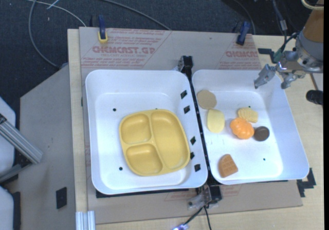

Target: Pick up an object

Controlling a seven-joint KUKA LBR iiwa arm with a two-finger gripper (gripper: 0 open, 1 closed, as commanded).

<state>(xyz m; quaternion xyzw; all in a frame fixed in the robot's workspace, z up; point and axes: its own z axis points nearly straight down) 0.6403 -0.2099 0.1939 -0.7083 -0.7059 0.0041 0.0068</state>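
While empty, hand (275, 79) above right bin (288, 121).

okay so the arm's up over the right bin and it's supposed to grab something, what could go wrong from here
1. The orange ball touches the yellow cracker-like piece and the brown round piece, so the pincer might nudge or catch a neighbour instead of a single item.
2. The ball looks round and could roll away when touched.
3. The pincer sits near the right bin's far corner, above the rim; a straight descent there could strike the wall and reach nothing.
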